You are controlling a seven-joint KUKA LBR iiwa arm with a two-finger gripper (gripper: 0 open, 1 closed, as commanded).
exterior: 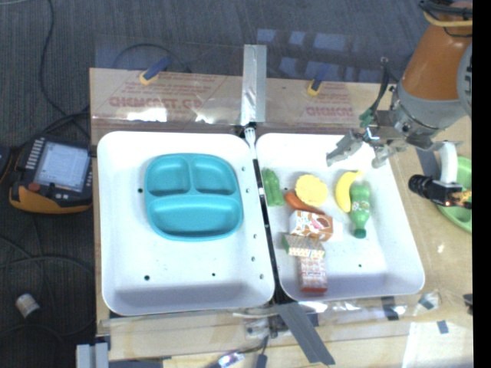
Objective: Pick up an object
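Observation:
In the right bin [383,271] lie several toy foods: a green bottle [359,207], a yellow banana [345,189], a yellow round piece [310,188] with an orange carrot [301,203] under it, a green vegetable [271,185] by the left wall, and two snack packets [310,225] [310,265]. My gripper [358,152] hangs over the bin's far right part, above and just behind the banana. Its two fingers [339,153] are spread apart and open, with nothing between them.
The left bin [123,274] holds a teal divided plate [192,195]. A pendant with a screen [55,173] lies left of the bins. A metal divider [254,90] stands between the bins at the back. A green object [462,198] sits at the right edge.

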